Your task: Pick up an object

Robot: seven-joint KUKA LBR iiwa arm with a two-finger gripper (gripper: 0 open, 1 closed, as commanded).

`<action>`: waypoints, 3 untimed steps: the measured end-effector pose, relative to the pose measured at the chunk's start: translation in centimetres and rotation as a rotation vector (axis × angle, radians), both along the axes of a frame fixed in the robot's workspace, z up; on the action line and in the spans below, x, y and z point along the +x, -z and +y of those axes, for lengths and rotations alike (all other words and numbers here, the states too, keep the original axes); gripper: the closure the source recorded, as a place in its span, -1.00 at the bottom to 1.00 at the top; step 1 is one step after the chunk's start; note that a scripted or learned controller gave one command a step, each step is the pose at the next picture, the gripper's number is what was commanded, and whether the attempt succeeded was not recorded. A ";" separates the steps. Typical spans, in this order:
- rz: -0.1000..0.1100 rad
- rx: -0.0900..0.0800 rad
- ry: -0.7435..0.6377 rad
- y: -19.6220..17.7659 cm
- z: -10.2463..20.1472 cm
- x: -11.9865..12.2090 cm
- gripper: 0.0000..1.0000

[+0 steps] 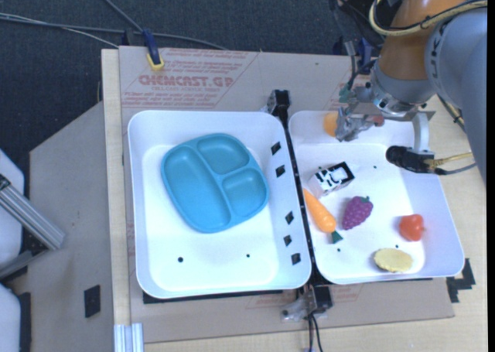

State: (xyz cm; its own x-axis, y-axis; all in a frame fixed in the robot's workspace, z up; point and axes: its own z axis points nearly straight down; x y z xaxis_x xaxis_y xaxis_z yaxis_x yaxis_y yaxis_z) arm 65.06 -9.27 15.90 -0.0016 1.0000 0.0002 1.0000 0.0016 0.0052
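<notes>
My gripper hangs over the far left corner of the right bin, its fingers pointing down. An orange-yellow object lies right beside it at the bin's back wall, partly hidden by the gripper. Further forward in the same bin lie a black-and-white block, an orange carrot, a purple bunch of grapes, a red tomato-like piece and a yellow flat piece. Whether anything sits between the fingers is hidden.
The left bin holds a blue divided plate. A black clip strip runs along the seam between the bins. A black cable fitting reaches over the right bin's back edge.
</notes>
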 end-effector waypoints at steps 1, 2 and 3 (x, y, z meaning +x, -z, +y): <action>-0.002 0.000 0.000 -6.3 0.7 0.2 1.00; -0.003 -0.001 0.000 -11.9 0.7 0.4 1.00; 0.006 0.002 -0.005 -11.9 6.5 -0.3 1.00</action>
State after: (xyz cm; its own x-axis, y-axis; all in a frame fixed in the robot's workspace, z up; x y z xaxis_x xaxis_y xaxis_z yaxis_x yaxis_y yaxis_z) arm 64.80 -2.73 27.82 -0.0062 1.0000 0.0022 1.0000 0.0062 -0.0010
